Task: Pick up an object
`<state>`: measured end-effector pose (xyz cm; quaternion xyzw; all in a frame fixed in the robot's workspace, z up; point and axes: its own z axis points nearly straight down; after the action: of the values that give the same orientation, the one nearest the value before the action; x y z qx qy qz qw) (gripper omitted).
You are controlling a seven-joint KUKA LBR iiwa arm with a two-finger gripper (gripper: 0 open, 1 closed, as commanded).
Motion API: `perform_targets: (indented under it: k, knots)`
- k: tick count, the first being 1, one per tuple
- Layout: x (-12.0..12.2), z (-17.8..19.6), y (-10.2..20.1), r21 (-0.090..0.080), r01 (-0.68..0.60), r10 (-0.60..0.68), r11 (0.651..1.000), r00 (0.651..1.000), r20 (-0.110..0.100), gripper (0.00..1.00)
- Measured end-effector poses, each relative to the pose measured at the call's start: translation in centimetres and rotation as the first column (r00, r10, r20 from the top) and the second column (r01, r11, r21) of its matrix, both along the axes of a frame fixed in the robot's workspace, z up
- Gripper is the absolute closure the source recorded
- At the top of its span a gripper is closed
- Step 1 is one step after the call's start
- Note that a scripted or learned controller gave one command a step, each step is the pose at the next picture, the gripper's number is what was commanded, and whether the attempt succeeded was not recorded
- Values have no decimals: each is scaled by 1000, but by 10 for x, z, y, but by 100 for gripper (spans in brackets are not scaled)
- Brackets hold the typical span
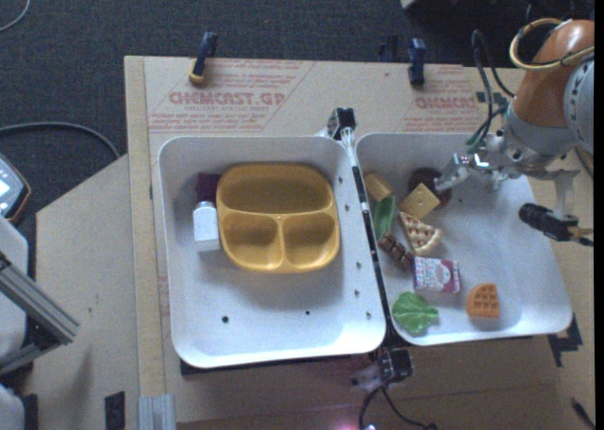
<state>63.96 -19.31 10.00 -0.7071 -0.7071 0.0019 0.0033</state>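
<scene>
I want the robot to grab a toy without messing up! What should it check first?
1. Toys in the right bin to pick from: ok, cheese, waffle and pink carton lie there.
2. Gripper over that bin: ok, near its top edge.
3. Gripper holding nothing yet: cannot tell, too blurry.
4. Target clear of neighbours: waffle ok, it sits alone; cheese not ok, it touches the pie slice.
5. Yellow tray out of the way: ok, it's in the left bin.
</scene>
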Motion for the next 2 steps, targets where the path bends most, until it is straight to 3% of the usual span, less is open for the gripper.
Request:
perform_targets:
  k: [1, 2]
  knots:
    - [1, -13, 0, -2, -1, 1, 1000, 1000, 8, 0]
    - [4, 0, 1, -2, -3, 3, 1000, 1000, 14, 100]
